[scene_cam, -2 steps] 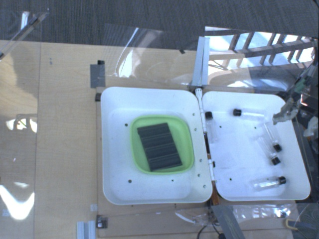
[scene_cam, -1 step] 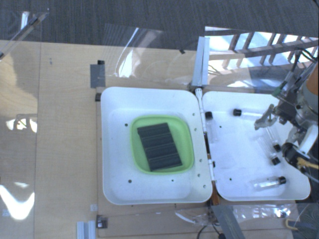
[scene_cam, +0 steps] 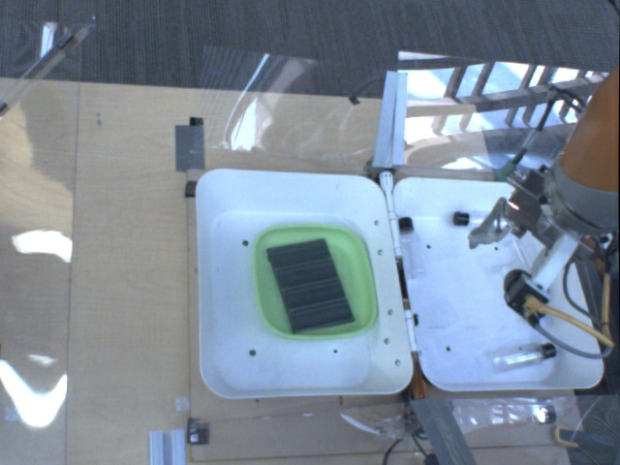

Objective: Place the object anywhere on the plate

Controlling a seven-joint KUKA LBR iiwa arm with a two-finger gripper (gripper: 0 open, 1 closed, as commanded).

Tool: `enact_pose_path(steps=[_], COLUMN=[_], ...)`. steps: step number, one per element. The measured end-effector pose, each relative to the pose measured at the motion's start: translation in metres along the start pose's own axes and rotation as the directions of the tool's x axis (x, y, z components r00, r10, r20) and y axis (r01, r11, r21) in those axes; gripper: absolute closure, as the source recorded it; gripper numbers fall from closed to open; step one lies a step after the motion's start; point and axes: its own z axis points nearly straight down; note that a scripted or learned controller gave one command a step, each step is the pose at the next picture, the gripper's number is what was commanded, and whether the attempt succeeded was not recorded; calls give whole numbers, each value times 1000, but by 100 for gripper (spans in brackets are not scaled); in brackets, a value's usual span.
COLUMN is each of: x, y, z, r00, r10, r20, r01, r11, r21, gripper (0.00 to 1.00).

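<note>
One dark grey slab (scene_cam: 308,286) is what you are dealing with, and it lies flat at the middle of the green plate (scene_cam: 360,260), tilted a little against the plate's sides and well inside the rim. It is a rectangle with ridges running across its short way, matte rather than shiny. You can judge it as stiff and light, perhaps rubber or foam, and not fragile. The ridges should give some bite, so slipping looks unlikely. If you need to take hold of it, close across the two long edges near the middle, where the span is narrowest.

Since the slab already rests on the plate, you can read the placing as done. The plate sits in the left bin (scene_cam: 223,356). Well to the right of the plate, over the right bin (scene_cam: 455,356), hangs the tool (scene_cam: 487,229). You cannot tell whether it is spread or pressed together, and nothing visible sits in it.
</note>
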Motion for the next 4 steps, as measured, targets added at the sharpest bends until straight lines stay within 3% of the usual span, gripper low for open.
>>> enact_pose_path(steps=[1, 2, 3, 4], x=[-27, -72, -101, -34], y=[45, 70, 78, 115], z=[40, 21, 26, 49], r00=[1000, 997, 994, 995], r10=[11, 82, 107, 102], r20=[2, 2, 2, 3], r01=[-11, -82, -107, -102], r11=[1000, 997, 994, 995], r21=[3, -1, 0, 3], gripper=[0, 0, 0, 0])
